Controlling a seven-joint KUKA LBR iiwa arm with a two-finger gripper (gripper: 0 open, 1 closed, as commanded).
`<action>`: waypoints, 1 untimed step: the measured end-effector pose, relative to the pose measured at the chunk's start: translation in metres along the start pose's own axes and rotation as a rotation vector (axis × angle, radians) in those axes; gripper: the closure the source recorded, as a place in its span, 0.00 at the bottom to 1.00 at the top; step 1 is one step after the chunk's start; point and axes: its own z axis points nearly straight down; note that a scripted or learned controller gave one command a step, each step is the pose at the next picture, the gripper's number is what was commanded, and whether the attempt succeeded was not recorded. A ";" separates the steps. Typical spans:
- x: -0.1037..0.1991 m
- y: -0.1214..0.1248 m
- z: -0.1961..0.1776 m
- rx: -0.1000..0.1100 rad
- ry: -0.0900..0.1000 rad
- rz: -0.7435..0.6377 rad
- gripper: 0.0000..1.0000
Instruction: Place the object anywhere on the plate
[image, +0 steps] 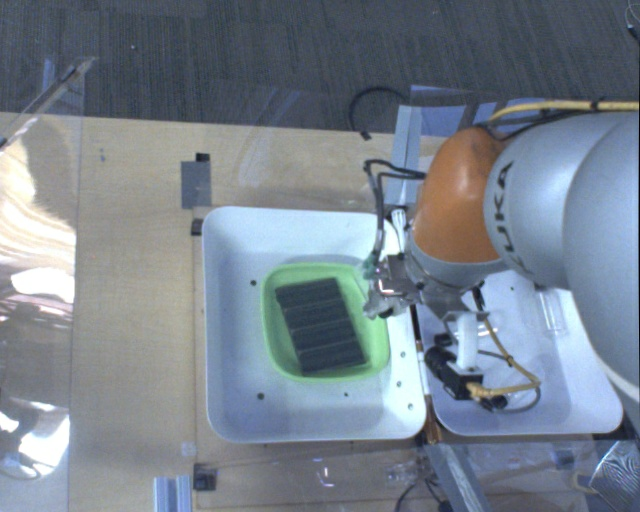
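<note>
**Object on plate, arm above the plate's right edge, looks near done**

Dark grey ribbed rectangular block (319, 325) lies flat inside the light green square plastic plate (276, 345), roughly centred, long side running at a slant from upper left to lower right. All of the block sits within the plate rim, nothing hangs over. The plate rests in the left shallow white bin (235, 400), toward that bin's right half.

Grey arm with orange band (455, 215) reaches in from the right and covers the divide between the two bins. Its gripper (385, 290) sits at the plate's right edge, close beside the block but with a visible green gap between them. Nothing seen between the fingers. Jaw state: cannot tell, wrist and cabling hide it from this angle.

Right shallow white bin (585, 400) is mostly under the arm; loose yellow and black cables (490, 385) hang over it.

Judgement: placement goal appears met, since the block is on the plate and apart from the gripper. Left to do, probably just clearing the arm away without nudging the plate. Risk: gripper is low and right at the rim, a sideways move could drag the plate.
</note>
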 end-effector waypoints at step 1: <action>-0.001 0.000 0.000 -0.001 0.000 0.001 0.00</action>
